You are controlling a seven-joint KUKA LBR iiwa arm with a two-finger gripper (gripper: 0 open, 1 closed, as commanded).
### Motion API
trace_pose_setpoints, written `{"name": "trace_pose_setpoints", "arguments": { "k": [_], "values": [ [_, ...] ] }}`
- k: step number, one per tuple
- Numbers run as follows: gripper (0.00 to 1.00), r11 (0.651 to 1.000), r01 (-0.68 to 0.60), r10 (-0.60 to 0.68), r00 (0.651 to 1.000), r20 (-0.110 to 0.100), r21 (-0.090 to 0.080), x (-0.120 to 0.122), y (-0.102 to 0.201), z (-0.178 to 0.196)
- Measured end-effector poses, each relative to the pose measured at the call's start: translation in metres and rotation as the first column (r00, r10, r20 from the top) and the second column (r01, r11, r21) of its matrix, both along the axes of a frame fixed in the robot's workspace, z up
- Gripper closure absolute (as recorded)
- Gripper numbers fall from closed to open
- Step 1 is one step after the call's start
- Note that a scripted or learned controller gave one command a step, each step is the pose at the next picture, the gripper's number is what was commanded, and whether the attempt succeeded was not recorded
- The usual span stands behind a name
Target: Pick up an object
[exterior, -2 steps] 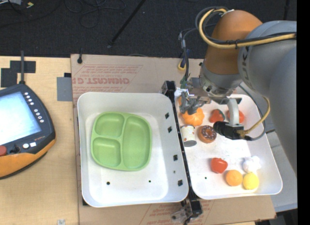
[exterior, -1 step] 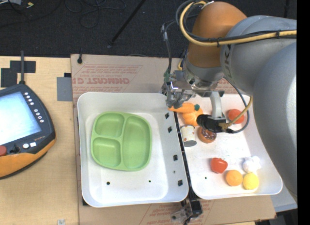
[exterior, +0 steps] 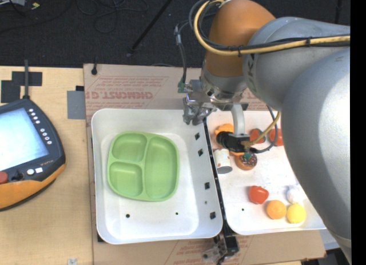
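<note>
Green tray (exterior: 143, 165) amid bare bin floor (exterior: 150, 224)

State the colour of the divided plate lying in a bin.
Light green: the divided plastic plate, seen best in the camera view.

The grey arm (exterior: 309, 87) fills the right side of the frame, its thick link running from the lower right up toward the top centre. There it bends at the orange band (exterior: 237, 21) and turns downward. Below the band the wrist (exterior: 223, 84) points down and a little left, and the gripper (exterior: 194, 112) hangs just left of centre, in the upper middle.
</note>
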State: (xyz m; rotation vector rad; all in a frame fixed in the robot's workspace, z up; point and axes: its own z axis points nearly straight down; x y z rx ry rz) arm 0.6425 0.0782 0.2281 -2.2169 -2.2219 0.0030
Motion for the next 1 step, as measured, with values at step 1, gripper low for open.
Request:
{"name": "trace_pose_setpoints", "arguments": {
  "k": [1],
  "values": [
    [1.00,1.000,0.001,-0.001,1.000,-0.003,-0.002,-0.0115,-0.0058,-0.0121]
  ]
}}
